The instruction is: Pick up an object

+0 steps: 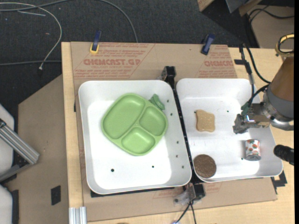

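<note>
Cardboard-topped bench (140,59), left bin (93,171) – green divided plate (134,123), right bin (219,90) – toast (204,121), cookie (204,165), tool (242,123) grip unclear

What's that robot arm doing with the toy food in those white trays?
The robot arm is reaching in from the right, and its hand hangs over the right bin, near its right side. It isn't holding anything. Below the hand lies a small can, to its left a piece of toast, and at the near edge a round brown cookie. The left bin holds a green divided plate with a small green thing at its corner. Nothing has been picked up so far.
</note>
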Controlling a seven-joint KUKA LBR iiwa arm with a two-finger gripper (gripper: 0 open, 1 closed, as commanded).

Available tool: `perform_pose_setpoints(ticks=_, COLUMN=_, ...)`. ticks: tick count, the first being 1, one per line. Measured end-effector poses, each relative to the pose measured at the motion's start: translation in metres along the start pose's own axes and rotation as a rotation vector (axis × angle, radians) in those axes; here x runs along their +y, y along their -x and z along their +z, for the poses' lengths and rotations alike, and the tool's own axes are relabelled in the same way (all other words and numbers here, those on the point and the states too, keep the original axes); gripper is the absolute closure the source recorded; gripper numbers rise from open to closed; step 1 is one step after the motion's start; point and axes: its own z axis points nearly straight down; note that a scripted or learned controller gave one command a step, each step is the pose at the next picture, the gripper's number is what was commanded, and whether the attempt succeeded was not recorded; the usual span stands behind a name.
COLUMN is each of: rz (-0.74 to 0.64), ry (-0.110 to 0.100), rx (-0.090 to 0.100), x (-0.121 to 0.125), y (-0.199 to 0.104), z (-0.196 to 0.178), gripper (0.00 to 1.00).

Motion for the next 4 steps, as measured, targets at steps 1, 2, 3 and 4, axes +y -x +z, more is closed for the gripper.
perform_pose_setpoints(ticks=1, rz=0.0, ry=0.003, rx=-0.001, x=-0.003, y=0.006, z=-0.061, gripper=1.0)
perform_pose_setpoints(ticks=2, rz=-0.006, ry=-0.003, rx=0.003, x=0.017, y=-0.046, z=-0.06, gripper=1.0)
perform_pose_setpoints(ticks=3, rz=-0.006, ry=-0.004, rx=0.003, x=0.045, y=-0.099, z=-0.057, gripper=1.0)
perform_pose_setpoints(ticks=4, rz=-0.003, ry=-0.004, rx=0.002, x=0.067, y=-0.135, z=-0.04, gripper=1.0)
